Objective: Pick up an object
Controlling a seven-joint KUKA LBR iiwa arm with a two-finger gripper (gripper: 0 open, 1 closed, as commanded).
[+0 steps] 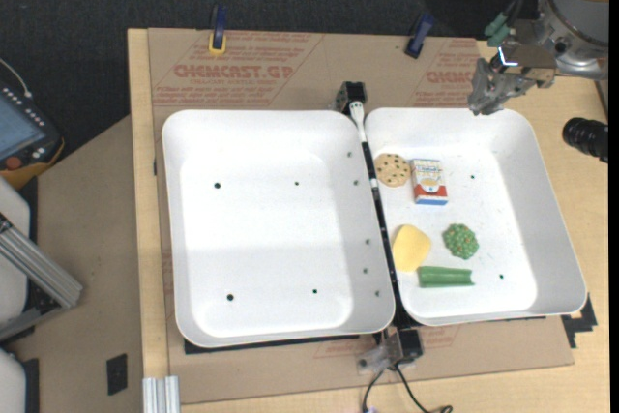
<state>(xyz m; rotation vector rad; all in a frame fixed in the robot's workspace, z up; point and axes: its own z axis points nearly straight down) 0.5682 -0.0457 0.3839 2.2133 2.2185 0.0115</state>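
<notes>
- Gripper (490, 100) poised above the right bin's (542, 208) far rim, nothing held; opening too small to judge
- Likely to clip two neighbours at once, given tight clustering; cookie (391, 169) lying flat, easy to skid off
- Small carton (429, 181) beside cookie; yellow piece (410, 248), green floret (460, 241), green bean (445, 277) nearer

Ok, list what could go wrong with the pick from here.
1. The cookie, small carton, yellow piece, broccoli and green bean lie close together, so the hand may knock a neighbour.
2. The flat cookie may slip.
3. The yellow piece sits by the bin wall, risking a collision.
</notes>
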